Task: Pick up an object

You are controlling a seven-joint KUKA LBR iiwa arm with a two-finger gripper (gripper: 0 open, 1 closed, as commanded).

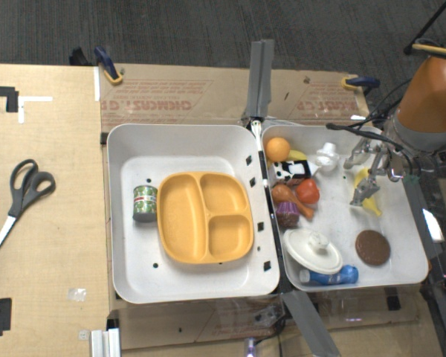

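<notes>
gripper [369,181] low in right bin [412,274], up and right of brown disc [372,247], over a yellow piece [372,204]; jaw state: can't tell.

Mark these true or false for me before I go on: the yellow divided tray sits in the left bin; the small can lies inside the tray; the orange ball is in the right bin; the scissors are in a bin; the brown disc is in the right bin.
1. The yellow divided tray sits in the left bin. True.
2. The small can lies inside the tray. False: it stands on the bin floor beside the tray's left edge.
3. The orange ball is in the right bin. True, near its upper left corner.
4. The scissors are in a bin. False: they lie on the wooden bench, left of both bins.
5. The brown disc is in the right bin. True, toward its lower right.
</notes>
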